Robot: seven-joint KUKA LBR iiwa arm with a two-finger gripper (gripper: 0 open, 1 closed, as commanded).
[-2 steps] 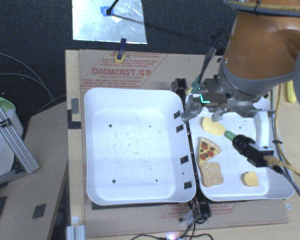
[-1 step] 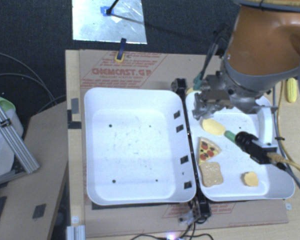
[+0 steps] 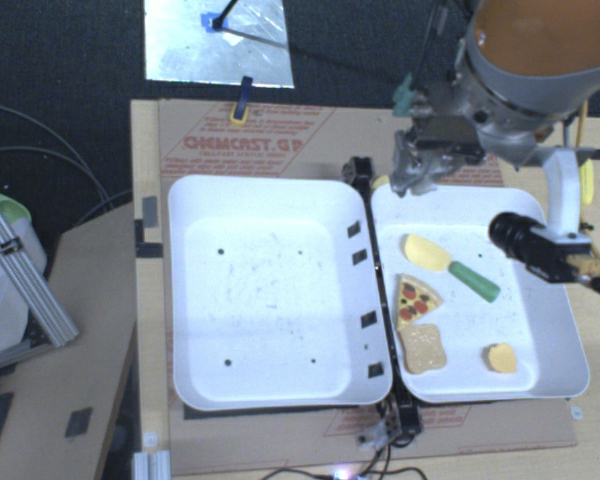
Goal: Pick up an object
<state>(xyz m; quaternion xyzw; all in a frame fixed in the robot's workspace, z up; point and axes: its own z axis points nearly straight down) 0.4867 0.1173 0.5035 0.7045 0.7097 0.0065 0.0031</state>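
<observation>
The right bin holds several toy foods: a yellow oval piece, a green stick, a pizza slice, a tan bread slice and a small yellow chunk. My gripper hangs above the far left corner of the right bin, well above the objects. Nothing shows between its fingers. The yellow oval piece lies just in front of it.
The left bin sits beside the right one, with black clips along their shared rim. A black cylinder on the arm juts over the right bin's far right side. A metal sheet lies beyond the bench.
</observation>
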